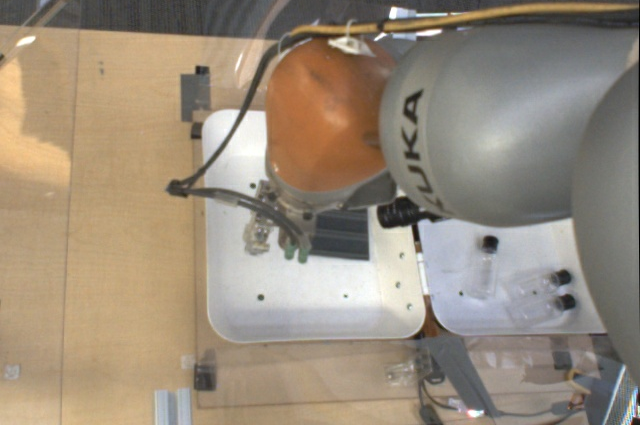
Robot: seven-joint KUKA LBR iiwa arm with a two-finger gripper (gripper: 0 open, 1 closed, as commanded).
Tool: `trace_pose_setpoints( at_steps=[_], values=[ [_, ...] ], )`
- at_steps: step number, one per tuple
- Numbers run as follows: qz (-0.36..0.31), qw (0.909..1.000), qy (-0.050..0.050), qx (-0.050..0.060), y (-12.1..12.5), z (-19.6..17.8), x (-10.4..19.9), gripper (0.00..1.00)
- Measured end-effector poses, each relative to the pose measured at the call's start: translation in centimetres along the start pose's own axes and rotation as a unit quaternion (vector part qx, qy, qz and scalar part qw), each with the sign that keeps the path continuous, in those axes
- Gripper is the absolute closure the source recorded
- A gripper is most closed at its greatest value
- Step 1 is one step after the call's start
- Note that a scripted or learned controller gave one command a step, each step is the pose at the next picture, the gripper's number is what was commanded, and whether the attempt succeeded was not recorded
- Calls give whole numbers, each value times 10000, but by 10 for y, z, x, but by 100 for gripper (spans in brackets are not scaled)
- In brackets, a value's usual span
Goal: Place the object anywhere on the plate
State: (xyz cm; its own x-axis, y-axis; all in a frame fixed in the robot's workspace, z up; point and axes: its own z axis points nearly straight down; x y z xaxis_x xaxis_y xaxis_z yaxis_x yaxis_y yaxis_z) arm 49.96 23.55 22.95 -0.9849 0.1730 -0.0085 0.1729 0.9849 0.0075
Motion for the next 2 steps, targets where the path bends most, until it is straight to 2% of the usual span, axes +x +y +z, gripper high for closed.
trace_pose_setpoints(
  at_steps=[1,2],
  values=[
    [2,10000,5,4,0,0,0,0],
    [1317,9913,-6,4,11,-65,-65,0]
  ],
)
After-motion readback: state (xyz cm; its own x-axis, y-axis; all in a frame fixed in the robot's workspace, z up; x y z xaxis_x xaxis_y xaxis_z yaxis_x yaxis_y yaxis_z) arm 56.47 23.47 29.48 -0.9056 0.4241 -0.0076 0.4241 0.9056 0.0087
